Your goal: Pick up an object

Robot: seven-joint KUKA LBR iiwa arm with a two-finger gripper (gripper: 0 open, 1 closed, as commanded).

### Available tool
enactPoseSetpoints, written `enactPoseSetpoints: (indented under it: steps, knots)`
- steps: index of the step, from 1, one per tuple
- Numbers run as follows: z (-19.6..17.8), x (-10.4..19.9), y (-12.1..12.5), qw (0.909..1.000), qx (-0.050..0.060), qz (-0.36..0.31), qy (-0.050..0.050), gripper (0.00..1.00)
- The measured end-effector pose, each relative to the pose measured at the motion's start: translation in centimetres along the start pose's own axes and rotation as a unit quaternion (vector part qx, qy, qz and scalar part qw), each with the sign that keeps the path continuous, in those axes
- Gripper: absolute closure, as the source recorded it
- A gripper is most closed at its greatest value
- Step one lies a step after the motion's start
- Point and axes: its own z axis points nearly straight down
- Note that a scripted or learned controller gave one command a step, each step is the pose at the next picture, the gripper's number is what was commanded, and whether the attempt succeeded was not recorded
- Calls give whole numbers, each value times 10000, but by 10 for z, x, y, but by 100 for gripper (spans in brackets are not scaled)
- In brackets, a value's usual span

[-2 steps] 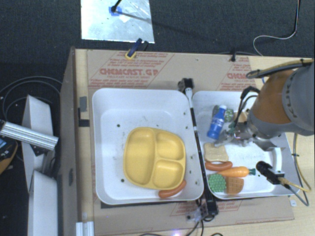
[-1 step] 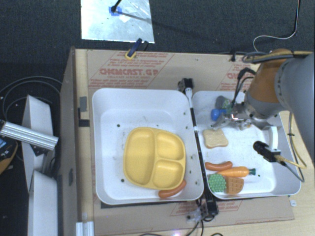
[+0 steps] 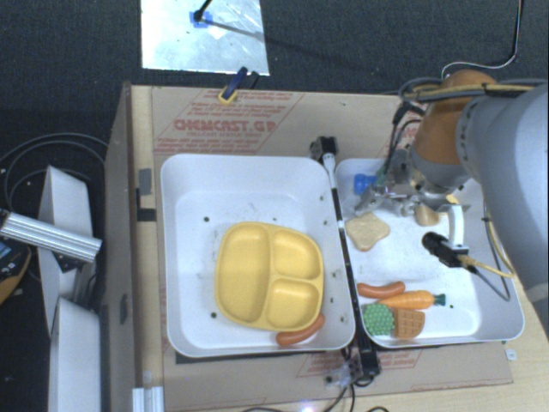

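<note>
Far left, off the bench: black cables [image 3: 43,157] looped on the dark floor, and a ribbed silver metal bar [image 3: 51,236] lying across white box-like pieces.

Above the bench, a shiny silver sheet [image 3: 206,24] on the dark carpet, with a small blue bit near its top.

The bench top is brown cardboard with red print [image 3: 225,125]; a small yellow-and-dark clip [image 3: 233,87] lies at its far edge.

Left shallow white bin [image 3: 184,196]: a yellow three-compartment plastic tray [image 3: 268,275] sits in its middle, slightly skewed. An orange-red toy sausage [image 3: 300,332] lies just beside the tray's near edge, against the bin's front wall.

A black divider strip [image 3: 340,230] runs between the two bins.

Right shallow white bin [image 3: 489,316]: a small blue piece [image 3: 362,183] near the far left corner; a tan toy slice of bread [image 3: 367,231] below it, near the divider. At the front, a second red-orange sausage [image 3: 381,289], an orange toy carrot with a green tip [image 3: 410,299] touching it, then a green round textured piece [image 3: 378,318] and a tan waffle-like square [image 3: 409,324] side by side.

The metal gripper [image 3: 396,194] is low over the far part of the right bin, just above the bread and beside the blue piece. Cannot tell whether it is released or clenched; nothing is seen between its parts. A black cable [image 3: 446,249] trails from the wrist.
</note>
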Motion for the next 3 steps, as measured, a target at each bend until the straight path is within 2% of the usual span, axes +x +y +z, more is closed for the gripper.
enactPoseSetpoints:
  steps: [1, 2, 3]
  knots:
    - [-2, 6, 20, 9997, 230, 33, 30, 0]
    - [-1, 8, -11, 10000, -50, 0, -11, 0]
    - [-1, 13, -38, 10000, -66, 7, -12, 0]
